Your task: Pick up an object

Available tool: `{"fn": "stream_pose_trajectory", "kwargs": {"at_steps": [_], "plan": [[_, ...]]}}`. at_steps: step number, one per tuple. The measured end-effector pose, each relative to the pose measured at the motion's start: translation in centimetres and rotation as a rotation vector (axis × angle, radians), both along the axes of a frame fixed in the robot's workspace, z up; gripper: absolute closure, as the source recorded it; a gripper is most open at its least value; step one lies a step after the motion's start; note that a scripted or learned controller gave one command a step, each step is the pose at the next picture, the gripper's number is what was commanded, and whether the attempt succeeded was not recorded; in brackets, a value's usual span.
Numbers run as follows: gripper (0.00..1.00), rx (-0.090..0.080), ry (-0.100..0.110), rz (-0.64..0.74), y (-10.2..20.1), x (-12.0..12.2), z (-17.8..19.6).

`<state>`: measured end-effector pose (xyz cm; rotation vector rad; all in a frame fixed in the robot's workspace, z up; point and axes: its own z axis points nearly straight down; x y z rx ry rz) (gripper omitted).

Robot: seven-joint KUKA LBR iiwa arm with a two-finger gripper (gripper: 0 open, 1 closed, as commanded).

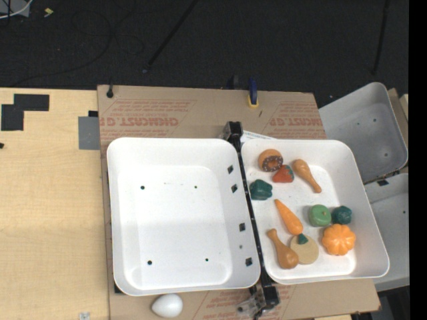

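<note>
Two shallow white bins sit side by side on a sheet of brown cardboard (200, 115) laid over the bench. All the toy food lies in the right bin (363, 179). Near its back-left corner there is a brown doughnut-like piece (270, 159) touching a red strawberry (283, 174), with a tan gourd (307, 175) just beside them. A dark green piece (260, 190) lies against the left wall. An orange carrot (288, 217) runs slantwise through the middle. Toward the right wall a light green ball (320, 215) touches a dark green lump (342, 214), and an orange pumpkin (338, 239) sits just in front of them. Near the front edge a second tan gourd (283, 250) leans against a pale round disc (305, 251). The left bin (120, 205) has bare white walls and floor. A white egg (167, 305) rests on the cardboard just outside that bin's front edge. Of the gripper's jaws I cannot tell anything from here.
</note>
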<state>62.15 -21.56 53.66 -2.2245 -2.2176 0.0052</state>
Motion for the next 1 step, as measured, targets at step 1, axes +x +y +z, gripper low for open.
{"fn": "stream_pose_trajectory", "kwargs": {"at_steps": [1], "plan": [[1.00, 0.008, 0.015, 0.003, 0.43, -5.39, -28.32]]}}
